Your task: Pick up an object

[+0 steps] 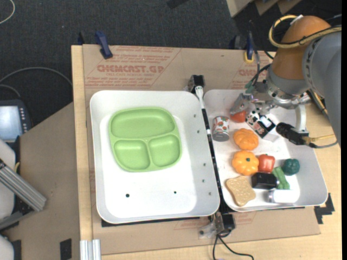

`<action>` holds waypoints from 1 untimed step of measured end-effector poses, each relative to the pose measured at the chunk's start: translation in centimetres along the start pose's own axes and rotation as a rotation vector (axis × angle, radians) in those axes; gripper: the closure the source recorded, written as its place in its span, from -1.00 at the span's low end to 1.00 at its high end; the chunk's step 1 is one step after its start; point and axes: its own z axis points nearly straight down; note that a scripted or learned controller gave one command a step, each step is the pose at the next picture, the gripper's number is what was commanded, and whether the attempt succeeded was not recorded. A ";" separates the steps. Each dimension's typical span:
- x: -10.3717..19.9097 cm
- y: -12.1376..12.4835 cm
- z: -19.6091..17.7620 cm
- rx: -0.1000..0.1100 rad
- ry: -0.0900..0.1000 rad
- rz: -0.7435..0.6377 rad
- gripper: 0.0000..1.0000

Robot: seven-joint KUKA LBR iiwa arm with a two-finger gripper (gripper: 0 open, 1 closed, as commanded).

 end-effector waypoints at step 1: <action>0.1 0.2 -1.3 -0.001 0.002 -0.001 1.00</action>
